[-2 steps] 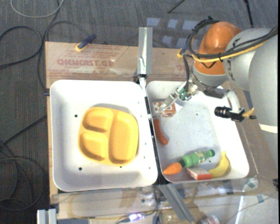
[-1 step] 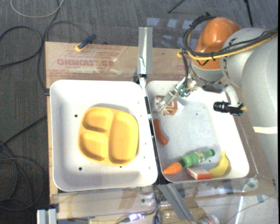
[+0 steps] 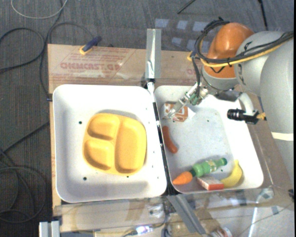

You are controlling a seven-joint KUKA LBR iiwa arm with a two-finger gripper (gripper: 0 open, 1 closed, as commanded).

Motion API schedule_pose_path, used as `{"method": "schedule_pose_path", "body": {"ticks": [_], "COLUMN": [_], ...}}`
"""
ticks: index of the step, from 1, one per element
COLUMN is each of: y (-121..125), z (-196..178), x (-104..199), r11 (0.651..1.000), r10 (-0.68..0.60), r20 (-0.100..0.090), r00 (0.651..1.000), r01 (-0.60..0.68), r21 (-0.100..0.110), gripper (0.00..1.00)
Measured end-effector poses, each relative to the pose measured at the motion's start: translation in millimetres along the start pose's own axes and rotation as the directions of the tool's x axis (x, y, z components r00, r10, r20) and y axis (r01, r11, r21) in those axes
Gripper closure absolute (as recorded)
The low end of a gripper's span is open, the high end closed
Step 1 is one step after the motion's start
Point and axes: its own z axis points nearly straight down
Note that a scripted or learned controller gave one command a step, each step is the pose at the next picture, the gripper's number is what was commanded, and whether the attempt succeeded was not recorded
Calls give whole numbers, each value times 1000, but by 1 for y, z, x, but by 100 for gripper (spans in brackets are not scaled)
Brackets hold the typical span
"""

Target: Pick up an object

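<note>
1. The likeliest target is a small brown-and-white packet [image 3: 176,110] lying in the far left corner of the right bin [image 3: 237,147], close to the wall shared with the left bin.
2. The gripper [image 3: 180,106] is directly over that packet, reaching down at a slant from the arm's orange-banded wrist [image 3: 226,46]. Whether it is released or clenched on anything I cannot tell; the tip is too small and blends with the packet.
3. Nothing is visibly lifted, so I judge the pick as not yet done: the approach is made, while closing, lifting and carrying clear remain.
4. Elsewhere in the right bin, a sausage [image 3: 169,139] lies along the left wall, and near the front edge sit a carrot [image 3: 183,178], a green bottle [image 3: 209,167], a red-and-white box [image 3: 210,183] and a banana [image 3: 233,176], clustered together.
5. The left bin [image 3: 69,132] holds a yellow compartment tray [image 3: 116,142], well apart from the gripper.
6. Both bins rest on the table [image 3: 98,65], cables trailing beyond.
</note>
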Motion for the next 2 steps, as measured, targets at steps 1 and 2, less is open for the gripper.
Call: {"method": "schedule_pose_path", "body": {"ticks": [1,2], "y": [0,-7], "z": [0,1], "x": [-3,4], "r11": [997,968], "r10": [-83,251], "r20": [-6,-1], "r00": [997,968], "r01": [83,-251], "r21": [9,0], "gripper": [0,0]}}
